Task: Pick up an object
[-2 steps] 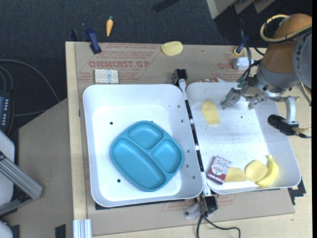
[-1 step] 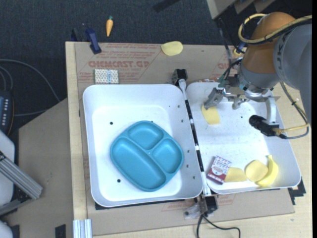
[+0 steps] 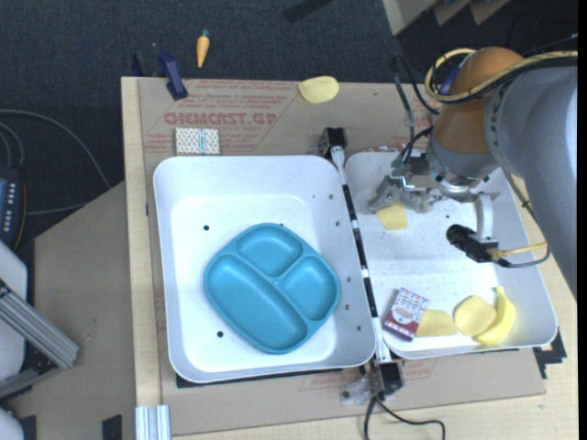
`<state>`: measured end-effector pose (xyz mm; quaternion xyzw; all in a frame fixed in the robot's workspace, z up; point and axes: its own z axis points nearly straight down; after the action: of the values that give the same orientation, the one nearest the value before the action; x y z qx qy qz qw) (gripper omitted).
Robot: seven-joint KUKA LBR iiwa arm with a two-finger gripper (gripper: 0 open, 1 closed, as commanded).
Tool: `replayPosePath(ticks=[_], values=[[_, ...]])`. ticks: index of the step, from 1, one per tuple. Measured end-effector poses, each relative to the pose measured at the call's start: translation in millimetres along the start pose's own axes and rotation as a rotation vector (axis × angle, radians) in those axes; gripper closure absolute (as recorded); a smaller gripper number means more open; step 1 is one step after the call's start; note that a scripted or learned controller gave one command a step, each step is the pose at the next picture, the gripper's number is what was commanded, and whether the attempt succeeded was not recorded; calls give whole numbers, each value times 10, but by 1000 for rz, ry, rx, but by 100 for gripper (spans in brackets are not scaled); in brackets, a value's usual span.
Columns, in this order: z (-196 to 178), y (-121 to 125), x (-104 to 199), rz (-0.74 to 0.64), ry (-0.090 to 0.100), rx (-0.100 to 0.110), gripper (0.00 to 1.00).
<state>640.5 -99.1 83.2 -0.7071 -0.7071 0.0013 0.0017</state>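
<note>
The claw (image 3: 404,193) hangs low in the right bin (image 3: 541,291), near its far left corner; I cannot tell its state. Just below it, seemingly touching the bin floor, lies a pale yellow piece (image 3: 393,217), the likeliest target, not lifted. Farther off toward the bin's near edge sit a small red-and-white packet (image 3: 404,313), yellow rounds (image 3: 474,315) and a banana (image 3: 501,319). Beyond, left of the claw, a blue divided tray (image 3: 271,285) lies in the left bin (image 3: 174,200). I judge the pick not yet done: closing and lifting remain.

robotics lab | white bins (image 3: 174,246) on bench (image 3: 238,108) | loose cables (image 3: 55,145)
</note>
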Motion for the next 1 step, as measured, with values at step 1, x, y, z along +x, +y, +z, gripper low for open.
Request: replayPosePath(ticks=[1], values=[[-15,22,-1,0,-1,-5,0]])
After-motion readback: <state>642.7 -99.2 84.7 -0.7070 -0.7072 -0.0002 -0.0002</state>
